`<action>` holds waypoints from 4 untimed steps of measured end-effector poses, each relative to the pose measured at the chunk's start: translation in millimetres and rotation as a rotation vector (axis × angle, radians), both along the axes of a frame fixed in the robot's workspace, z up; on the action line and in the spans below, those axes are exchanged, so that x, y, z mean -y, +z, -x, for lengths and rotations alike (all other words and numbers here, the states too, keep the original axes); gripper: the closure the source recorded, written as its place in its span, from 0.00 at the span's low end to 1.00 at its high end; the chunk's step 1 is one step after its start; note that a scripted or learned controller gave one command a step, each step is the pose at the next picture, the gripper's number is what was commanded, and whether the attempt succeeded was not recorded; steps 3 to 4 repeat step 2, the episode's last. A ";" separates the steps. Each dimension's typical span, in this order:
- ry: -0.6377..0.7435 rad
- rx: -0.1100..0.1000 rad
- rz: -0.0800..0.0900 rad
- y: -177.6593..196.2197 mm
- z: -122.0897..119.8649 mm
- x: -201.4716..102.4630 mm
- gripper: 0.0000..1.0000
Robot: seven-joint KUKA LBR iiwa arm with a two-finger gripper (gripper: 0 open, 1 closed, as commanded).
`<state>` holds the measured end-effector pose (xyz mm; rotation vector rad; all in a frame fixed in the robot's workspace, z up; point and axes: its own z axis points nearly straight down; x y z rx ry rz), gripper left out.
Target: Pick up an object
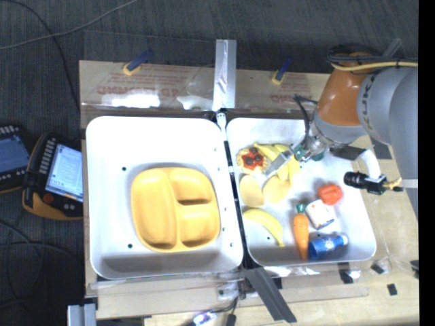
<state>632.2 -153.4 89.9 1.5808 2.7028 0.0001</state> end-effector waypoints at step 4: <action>-0.167 -0.008 -0.004 102.5 -13.4 -21.2 1.00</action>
